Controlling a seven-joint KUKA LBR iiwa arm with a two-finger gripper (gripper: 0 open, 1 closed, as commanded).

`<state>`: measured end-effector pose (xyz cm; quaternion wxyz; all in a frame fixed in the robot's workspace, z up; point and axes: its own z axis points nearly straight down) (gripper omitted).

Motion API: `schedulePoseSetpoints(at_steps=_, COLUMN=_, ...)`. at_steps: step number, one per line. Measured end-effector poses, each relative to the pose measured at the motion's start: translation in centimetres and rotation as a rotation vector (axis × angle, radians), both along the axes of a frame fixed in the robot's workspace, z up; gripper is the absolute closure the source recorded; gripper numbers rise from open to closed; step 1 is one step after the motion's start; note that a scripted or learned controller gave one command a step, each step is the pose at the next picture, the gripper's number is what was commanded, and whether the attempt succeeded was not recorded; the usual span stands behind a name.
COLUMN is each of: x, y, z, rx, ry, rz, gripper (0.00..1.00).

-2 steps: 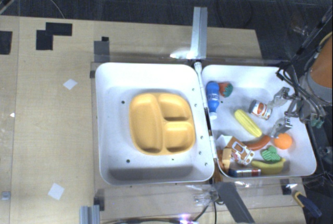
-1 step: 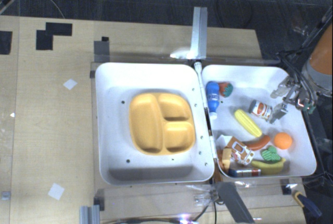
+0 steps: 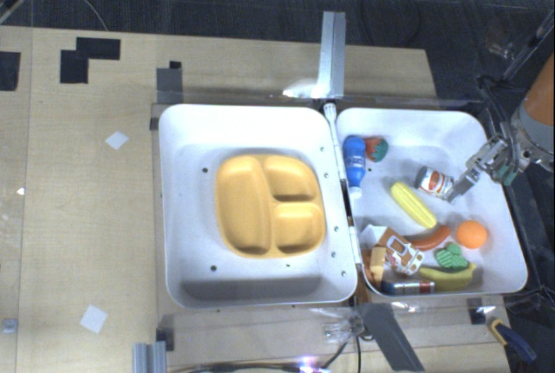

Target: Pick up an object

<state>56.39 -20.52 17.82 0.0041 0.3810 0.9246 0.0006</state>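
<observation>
Camera view from above: on the worktop (image 3: 78,215) two white bins are seen side by side. At the near edge of the right bin (image 3: 512,263) a banana (image 3: 447,275) is laid, with a green toy (image 3: 451,257) just beyond it and a small printed box (image 3: 401,254) to the left. An orange ball (image 3: 471,234) is found to the right, and a yellow corn cob (image 3: 412,204) lies further in. Further still, a small can (image 3: 433,182) lies on its side, and the gripper (image 3: 466,183) is placed just beside its right end; whether the jaws are released or clenched cannot be told. A blue bottle (image 3: 354,160) is set against the far left wall. A yellow divided tray (image 3: 267,204) is held in the left bin (image 3: 182,267). The can is judged the likely target: stiff, light, smooth and prone to roll, so it is best taken across its round body, midway along.
</observation>
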Motion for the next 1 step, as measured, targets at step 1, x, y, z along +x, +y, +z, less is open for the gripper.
schedulePoseSetpoints(at_steps=1, x=5.49, y=0.04, z=-8.19, rx=0.000, ry=-0.002, rz=-0.069, gripper=0.00)
